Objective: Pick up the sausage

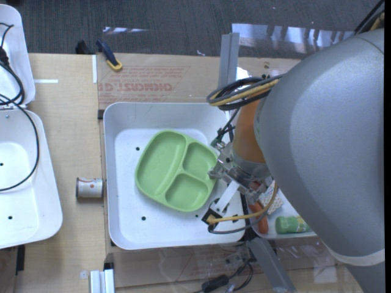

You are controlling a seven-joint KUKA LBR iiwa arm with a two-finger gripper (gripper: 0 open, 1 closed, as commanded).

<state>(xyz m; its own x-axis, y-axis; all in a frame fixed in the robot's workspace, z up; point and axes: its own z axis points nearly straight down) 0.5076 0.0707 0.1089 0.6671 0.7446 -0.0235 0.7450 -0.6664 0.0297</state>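
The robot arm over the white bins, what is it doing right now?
The grey arm reaches in from the right, over the seam between the two bins. Its wrist hangs beside a green divided plate lying in the left bin. A reddish piece, likely the sausage, lies just below the wrist in the right bin beside a green item. No grasp is visible.

Green divided plate (174, 171) mid-bin, bare floor left — arm (330, 133) blocking right side

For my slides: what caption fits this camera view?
KUKA arm reaching over a white bin beside a green divided plate.
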